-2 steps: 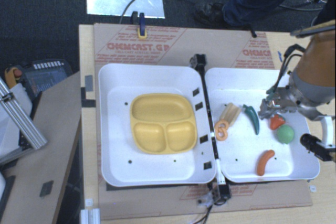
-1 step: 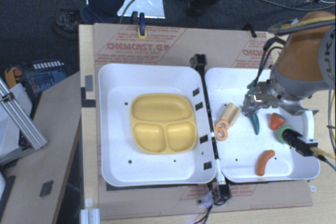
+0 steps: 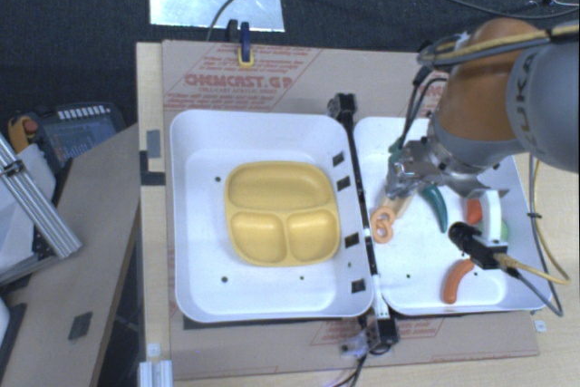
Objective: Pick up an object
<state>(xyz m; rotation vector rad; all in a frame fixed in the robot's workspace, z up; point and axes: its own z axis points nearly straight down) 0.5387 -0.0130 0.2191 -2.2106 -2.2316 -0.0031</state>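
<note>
Brown bench sheet (image 3: pixel 272 68) reads "CHEMCAST GP"; tool (image 3: pixel 403 186) hangs over right bin (image 3: pixel 412 272), grip state untellable.

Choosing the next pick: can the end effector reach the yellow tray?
Probably yes: the yellow tray lies alone and uncovered in the left bin, and the end effector hangs over the right bin beside it.

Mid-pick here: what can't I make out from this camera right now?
- Right bin, far half: covered by the arm.
- Teal piece: top end hidden under the end effector.
- Orange ring: too small to tell whether the end effector touches it.
- Orange-and-white piece: upper part under the arm, shape unclear.
</note>
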